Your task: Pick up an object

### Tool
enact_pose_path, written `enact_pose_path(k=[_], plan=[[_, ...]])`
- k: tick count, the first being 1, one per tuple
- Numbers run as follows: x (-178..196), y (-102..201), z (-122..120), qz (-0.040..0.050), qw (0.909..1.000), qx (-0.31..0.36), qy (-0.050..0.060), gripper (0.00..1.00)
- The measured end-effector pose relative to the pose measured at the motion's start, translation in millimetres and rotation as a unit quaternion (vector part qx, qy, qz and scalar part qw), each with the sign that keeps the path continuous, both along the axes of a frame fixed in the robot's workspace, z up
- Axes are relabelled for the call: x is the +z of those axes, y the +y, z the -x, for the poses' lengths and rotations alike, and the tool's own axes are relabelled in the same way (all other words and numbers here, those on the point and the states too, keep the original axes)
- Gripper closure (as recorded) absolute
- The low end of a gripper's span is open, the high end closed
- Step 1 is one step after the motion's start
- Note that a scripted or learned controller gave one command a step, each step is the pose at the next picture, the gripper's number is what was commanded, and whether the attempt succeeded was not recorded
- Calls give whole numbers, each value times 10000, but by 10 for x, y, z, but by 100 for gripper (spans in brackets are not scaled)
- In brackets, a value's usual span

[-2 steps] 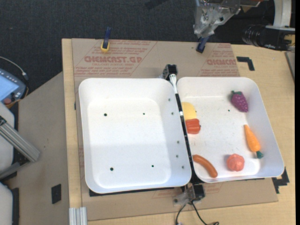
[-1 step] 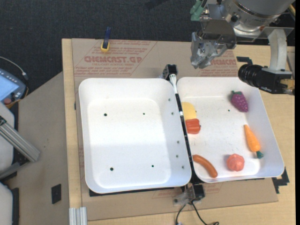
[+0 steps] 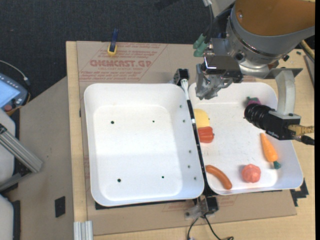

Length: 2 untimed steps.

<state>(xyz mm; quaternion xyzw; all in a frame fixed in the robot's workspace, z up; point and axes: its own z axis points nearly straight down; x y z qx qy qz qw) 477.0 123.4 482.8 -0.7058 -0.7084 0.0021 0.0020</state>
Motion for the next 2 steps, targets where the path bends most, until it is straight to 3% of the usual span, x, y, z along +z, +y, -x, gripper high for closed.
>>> enact_pose_path(k=[1,2], plan=[[552,223,-338,-12,10000,-7,-70,100],[527,464,-5,-3,10000,5,-16,100]])
